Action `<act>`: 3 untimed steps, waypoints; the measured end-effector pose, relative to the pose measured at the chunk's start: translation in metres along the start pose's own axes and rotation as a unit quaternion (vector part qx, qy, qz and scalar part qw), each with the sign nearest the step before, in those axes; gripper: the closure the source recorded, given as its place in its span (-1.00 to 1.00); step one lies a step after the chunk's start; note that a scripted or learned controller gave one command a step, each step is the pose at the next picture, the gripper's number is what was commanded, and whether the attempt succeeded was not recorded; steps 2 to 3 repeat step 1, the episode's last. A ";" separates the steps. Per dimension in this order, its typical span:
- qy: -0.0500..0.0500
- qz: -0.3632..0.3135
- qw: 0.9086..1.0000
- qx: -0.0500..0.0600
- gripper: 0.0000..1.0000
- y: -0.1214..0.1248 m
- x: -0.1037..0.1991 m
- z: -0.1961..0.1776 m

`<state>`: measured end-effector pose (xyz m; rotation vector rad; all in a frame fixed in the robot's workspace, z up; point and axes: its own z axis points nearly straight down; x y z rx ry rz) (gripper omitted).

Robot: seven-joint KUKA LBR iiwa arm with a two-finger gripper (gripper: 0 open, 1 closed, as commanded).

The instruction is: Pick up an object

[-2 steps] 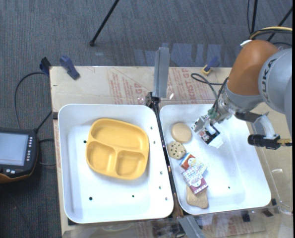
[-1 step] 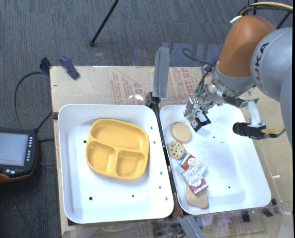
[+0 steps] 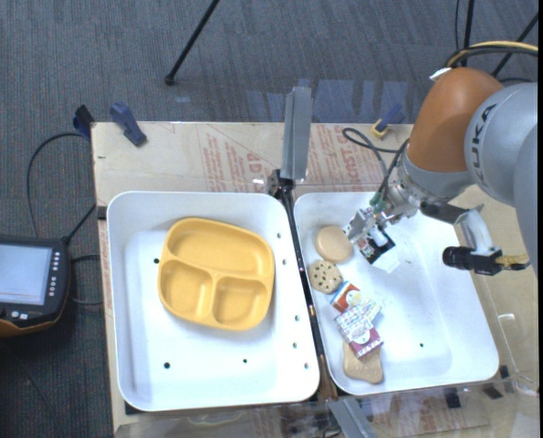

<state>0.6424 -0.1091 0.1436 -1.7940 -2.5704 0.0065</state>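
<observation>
Since the round tan cookie [image 3: 333, 244] sits in the right bin [image 3: 454, 336], just at nine o'clock from the gripper [image 3: 370, 231], it looks light, hard and easy to break, so hold its edges softly, though I cannot tell the tool's state

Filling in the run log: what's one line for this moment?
hand: over right bin, beside round cookie | grasp: unconfirmed | yellow tray: in left bin

The bench [image 3: 189, 158] bears a left bin [image 3: 134, 336] and a right bin [image 3: 454, 336] side by side.
</observation>
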 end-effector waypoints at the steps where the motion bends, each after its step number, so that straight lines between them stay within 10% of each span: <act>1: -0.002 0.042 0.999 -0.005 1.00 -0.002 -0.011 -0.057; 3: -0.002 0.042 0.999 -0.005 1.00 -0.002 -0.011 -0.057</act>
